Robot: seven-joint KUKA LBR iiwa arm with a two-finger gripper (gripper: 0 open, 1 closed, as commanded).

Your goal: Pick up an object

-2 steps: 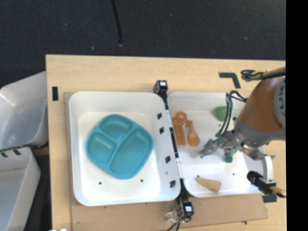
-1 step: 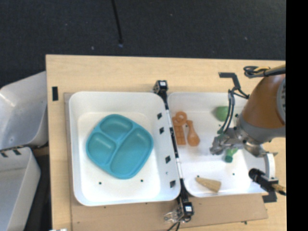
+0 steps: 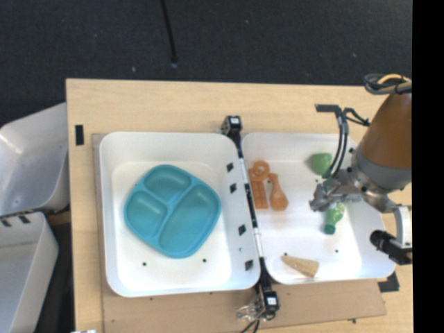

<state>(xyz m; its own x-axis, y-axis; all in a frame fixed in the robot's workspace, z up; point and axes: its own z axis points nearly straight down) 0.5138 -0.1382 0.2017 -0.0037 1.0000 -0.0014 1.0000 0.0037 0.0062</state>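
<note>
Nearest me, a tan wedge-shaped piece point(image 3: 301, 266) lay at the front of the right white bin point(image 3: 277, 148). Above it, I saw the grey two-finger gripper point(image 3: 326, 201) beside a small green object point(image 3: 333, 218), but I couldn't tell its jaw state. Farther back sat a partly cable-hidden green lump point(image 3: 320, 162); an orange plastic piece point(image 3: 266, 185) was near the divider.

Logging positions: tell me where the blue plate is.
The blue plate lies in the left bin, roughly centered, left of the divider.

Robot arm point(image 3: 388, 144): a rounded orange band above a grey wrist. Black cables point(image 3: 340, 134) loop along its left side. A grey metal gripper point(image 3: 326, 198) forms the tip.
</note>
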